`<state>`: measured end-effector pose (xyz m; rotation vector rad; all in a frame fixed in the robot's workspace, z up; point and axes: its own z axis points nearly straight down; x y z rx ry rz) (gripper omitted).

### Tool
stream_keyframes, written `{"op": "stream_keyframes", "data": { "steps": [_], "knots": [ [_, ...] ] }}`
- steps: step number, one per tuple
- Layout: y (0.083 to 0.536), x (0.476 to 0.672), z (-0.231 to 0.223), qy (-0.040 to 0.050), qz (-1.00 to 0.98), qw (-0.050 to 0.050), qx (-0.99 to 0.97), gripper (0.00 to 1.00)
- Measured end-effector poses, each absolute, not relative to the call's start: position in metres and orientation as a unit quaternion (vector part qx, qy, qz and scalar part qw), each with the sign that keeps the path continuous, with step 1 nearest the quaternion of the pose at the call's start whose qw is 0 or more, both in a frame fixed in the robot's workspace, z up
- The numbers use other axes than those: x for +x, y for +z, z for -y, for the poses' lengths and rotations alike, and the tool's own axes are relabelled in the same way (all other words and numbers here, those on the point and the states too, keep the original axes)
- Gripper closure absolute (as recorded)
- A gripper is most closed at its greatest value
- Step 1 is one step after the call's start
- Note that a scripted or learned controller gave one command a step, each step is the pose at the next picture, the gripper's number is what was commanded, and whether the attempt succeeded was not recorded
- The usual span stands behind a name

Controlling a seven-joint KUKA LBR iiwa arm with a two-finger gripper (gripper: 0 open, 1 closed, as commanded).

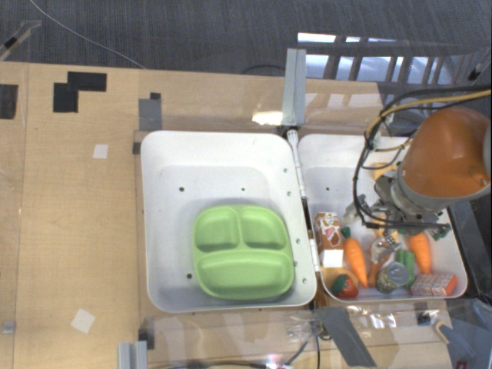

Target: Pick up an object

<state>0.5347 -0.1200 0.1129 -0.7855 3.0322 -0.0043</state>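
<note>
The right bin holds a heap of small toy foods at its near end. Among them are an orange carrot, a second carrot, a silver tin can, a red fruit, a brown snack box, a white block and a pink box. My gripper hangs under the orange-banded wrist, down among the heap between the two carrots and just above the can. The wrist hides most of it.
The left bin holds a green divided plate. A metal post stands behind the wall between the bins. Black cables loop from the arm over the right bin's far half.
</note>
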Motion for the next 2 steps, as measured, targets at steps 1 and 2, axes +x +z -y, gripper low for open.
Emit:
{"op": "stream_keyframes", "data": {
  "steps": [1, 2],
  "knots": [
    [0.094, 0.523, 0.105, -0.0149, -0.927, 0.011, -0.374, 0.0],
    [0.131, 0.534, 0.145, -0.0031, -0.906, 0.005, -0.423, 0.0]
  ]
}}
